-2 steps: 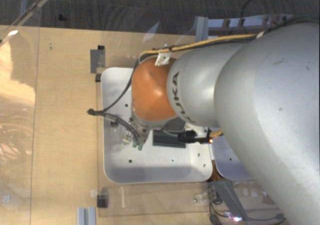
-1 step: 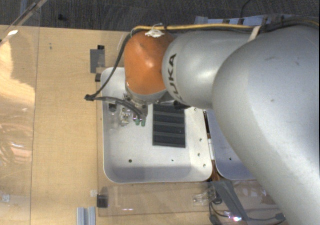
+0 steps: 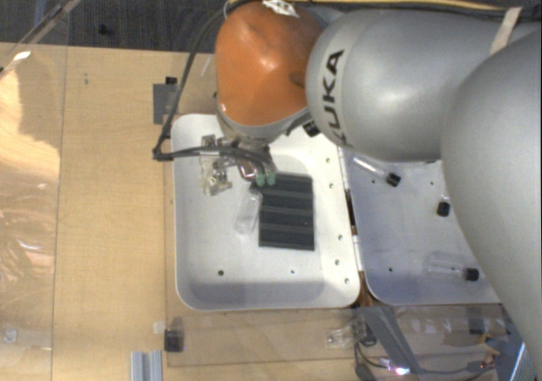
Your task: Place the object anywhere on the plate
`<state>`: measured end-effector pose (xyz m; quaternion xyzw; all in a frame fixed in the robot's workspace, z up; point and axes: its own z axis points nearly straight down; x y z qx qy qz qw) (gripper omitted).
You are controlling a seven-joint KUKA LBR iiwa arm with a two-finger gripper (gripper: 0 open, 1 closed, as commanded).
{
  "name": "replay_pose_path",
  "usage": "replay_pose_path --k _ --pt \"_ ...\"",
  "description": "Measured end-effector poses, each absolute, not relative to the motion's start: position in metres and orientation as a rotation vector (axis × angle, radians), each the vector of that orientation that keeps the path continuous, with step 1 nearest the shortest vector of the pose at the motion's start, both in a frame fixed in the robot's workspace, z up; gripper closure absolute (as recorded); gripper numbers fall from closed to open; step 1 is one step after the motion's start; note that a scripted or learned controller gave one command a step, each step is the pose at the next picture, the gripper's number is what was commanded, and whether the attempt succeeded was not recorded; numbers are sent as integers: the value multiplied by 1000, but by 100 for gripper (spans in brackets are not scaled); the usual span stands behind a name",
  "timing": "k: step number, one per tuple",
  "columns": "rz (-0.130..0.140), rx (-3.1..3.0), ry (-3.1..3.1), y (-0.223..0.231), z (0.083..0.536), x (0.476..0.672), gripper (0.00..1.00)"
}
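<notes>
Fingers (image 3: 239,176) hang spread apart over the upper part of the left bin, with bare white floor showing between them and nothing clamped there. One is pale, toward the left; the other is darker with small green bits at its end, just above the plate's upper left corner.

Over them the grey arm (image 3: 398,74) reaches in from the right and covers much of the upper right of the view, its orange band (image 3: 258,62) sitting straight above the fingers. Below lies the wooden bench (image 3: 102,227), with a clear sheet (image 3: 34,201) over its left part.

Two white bins stand side by side: the left bin (image 3: 199,282) in the middle of the view, the right bin (image 3: 398,278) partly under the arm. Inside the left bin a dark ridged plate (image 3: 288,214) lies flat, right of centre.

A small clear object (image 3: 247,213) lies on the bin floor just beside the plate's left edge, below the fingers and apart from them. Another clear piece (image 3: 449,269) lies in the right bin.
</notes>
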<state>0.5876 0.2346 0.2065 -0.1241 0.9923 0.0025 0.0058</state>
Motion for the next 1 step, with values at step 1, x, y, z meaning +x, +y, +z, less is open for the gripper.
replay_pose_path --k 1 --pt "5 -1095 2933 216 155 653 100"
